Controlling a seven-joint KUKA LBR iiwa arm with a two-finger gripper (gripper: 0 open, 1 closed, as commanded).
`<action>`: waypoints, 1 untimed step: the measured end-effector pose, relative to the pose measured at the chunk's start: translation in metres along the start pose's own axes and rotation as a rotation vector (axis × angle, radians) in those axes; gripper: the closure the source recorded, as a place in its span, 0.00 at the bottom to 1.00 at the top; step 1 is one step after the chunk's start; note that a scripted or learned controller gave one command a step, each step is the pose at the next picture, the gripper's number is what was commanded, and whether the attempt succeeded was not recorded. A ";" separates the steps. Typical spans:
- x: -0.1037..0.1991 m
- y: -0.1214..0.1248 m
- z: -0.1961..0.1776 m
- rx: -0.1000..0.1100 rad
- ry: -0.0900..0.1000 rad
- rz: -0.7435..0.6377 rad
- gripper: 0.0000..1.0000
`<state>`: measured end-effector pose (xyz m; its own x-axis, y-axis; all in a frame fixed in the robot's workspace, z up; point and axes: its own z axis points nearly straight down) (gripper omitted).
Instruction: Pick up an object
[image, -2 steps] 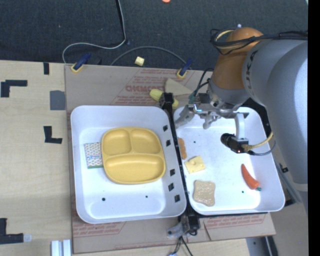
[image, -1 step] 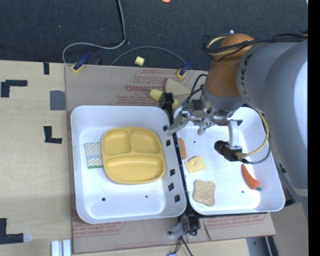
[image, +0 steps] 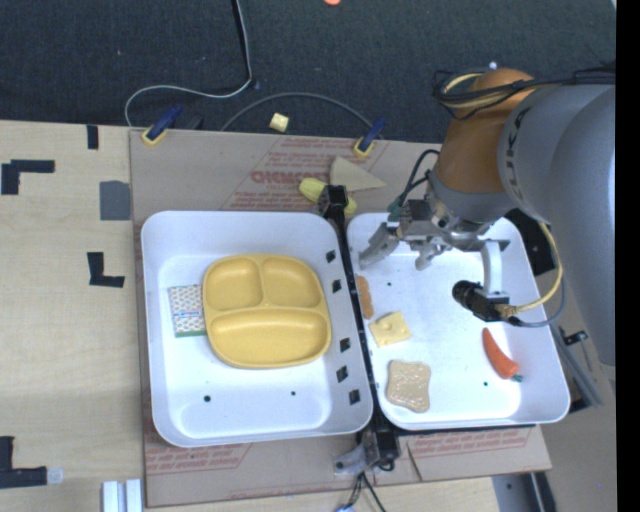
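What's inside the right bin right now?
The right bin holds a cheese wedge, a slice of bread, a carrot and a brown piece by its left wall. The arm covers its upper right corner.

We list the loose items by bin. Left bin (image: 165, 400): a yellow divided plate (image: 266, 309) with three compartments, lying flat and right side up near the middle; a small patterned sponge (image: 186, 309), flat, touching the plate's left edge. Right bin (image: 545, 400): a pale yellow cheese wedge (image: 389, 328) with holes, flat, left of centre; a tan bread slice (image: 409, 385), flat, just below the cheese, near the front wall; an orange carrot (image: 501, 355), lying at a slant near the right wall; a thin brown piece (image: 365, 297) against the left wall, too small for us to identify.
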<state>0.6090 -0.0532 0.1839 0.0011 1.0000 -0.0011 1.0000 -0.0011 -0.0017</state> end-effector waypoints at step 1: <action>-0.024 0.038 0.000 -0.003 0.000 -0.002 0.00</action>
<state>0.6468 -0.0776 0.1840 -0.0006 1.0000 -0.0009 1.0000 0.0006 0.0015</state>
